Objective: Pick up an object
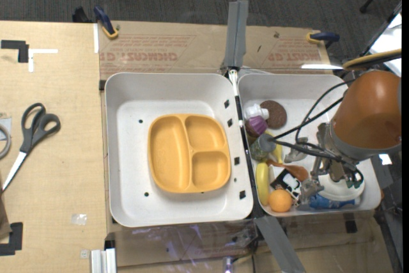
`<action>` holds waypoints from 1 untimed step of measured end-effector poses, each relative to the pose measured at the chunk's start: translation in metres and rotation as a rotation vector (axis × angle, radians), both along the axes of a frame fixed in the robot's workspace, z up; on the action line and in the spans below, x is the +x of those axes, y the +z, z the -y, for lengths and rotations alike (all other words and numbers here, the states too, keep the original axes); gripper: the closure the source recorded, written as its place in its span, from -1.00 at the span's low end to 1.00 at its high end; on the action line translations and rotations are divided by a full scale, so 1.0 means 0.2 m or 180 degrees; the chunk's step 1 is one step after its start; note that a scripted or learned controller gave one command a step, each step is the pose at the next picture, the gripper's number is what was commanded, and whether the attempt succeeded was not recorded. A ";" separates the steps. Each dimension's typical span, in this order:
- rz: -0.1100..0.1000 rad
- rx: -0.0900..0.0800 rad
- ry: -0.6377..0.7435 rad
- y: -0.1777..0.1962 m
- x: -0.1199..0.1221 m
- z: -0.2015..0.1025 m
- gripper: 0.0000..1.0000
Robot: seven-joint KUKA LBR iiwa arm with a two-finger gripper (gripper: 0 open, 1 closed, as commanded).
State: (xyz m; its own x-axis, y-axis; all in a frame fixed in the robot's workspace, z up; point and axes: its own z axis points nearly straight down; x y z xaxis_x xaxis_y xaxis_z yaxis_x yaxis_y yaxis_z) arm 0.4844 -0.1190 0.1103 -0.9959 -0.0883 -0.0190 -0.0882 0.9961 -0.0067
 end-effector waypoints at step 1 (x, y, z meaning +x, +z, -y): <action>-0.0019 -0.0013 -0.0015 -0.03 0.06 -0.07 -1.00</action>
